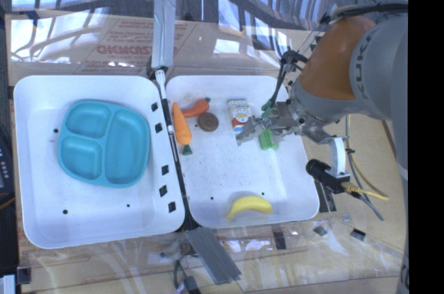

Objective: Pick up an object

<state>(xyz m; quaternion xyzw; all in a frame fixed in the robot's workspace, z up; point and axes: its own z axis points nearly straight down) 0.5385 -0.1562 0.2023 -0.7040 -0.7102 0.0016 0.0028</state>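
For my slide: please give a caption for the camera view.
Gripper over the right bin near a green object; banana in front.

A blue divided plate (pixel 104 143) lies in the left bin (pixel 28 216); the right bin (pixel 295 199) adjoins that plate's bin; printed cardboard (pixel 104 43) lies behind it.

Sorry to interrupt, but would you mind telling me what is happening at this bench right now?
A grey robot arm reaches in from the right over the right-hand bin, trying to pick something up. Its claw sits low by a small green object, close to a little carton. Two carrots, a brown disc and a banana lie loose in that bin. The left bin holds a blue divided plate.
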